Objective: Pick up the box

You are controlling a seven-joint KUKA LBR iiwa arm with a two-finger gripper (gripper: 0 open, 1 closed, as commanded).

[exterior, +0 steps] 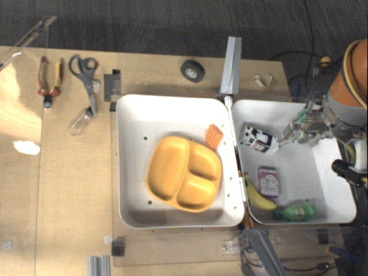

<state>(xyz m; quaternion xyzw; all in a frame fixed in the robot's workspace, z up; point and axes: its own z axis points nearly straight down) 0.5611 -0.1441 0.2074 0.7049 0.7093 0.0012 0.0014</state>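
Two boxes lie in the right bin. A small black-and-white box rests near the bin's upper left corner. A flat pink box sits lower down, near the middle. My gripper reaches in from the right at the bin's upper part, with its tip just right of the black-and-white box. I see nothing held in it. The grey arm with its orange band rises at the right edge.
A banana and a green bottle lie along the right bin's front. The left bin holds a yellow divided tray and a small orange item. Scissors, pliers and a tape roll lie on the bench.
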